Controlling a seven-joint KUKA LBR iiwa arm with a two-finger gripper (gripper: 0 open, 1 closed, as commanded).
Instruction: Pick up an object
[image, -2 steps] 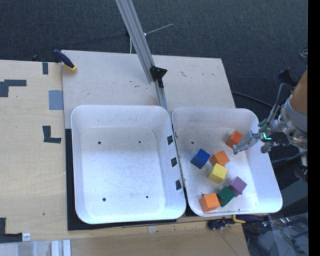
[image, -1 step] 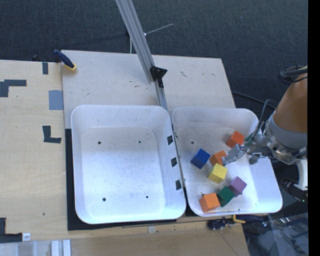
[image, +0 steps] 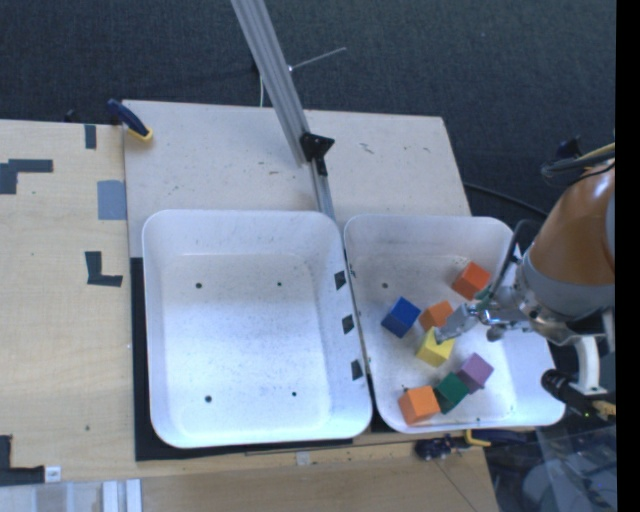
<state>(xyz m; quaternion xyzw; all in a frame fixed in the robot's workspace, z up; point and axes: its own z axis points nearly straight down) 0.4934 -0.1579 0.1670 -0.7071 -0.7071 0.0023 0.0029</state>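
The right bin (image: 400, 235) holds several small blocks. A blue block (image: 401, 317) lies left of centre, with an orange block (image: 434, 315) beside it and a yellow block (image: 434, 349) just below. Another orange block (image: 471, 280) sits toward the back right. Near the front lie a purple block (image: 477, 370), a green block (image: 453, 390) and a third orange block (image: 420, 403). My gripper (image: 460, 322) reaches in from the right and is low over the bin, right next to the middle orange block and above the yellow one. Nothing is visibly held.
The left bin (image: 160, 300) stands beside the right one, sharing a raised rim in the middle. A slanted metal rail (image: 285, 85) runs from the top down to the bins' junction. The arm's grey and orange body (image: 575, 250) overhangs the right bin's right wall.
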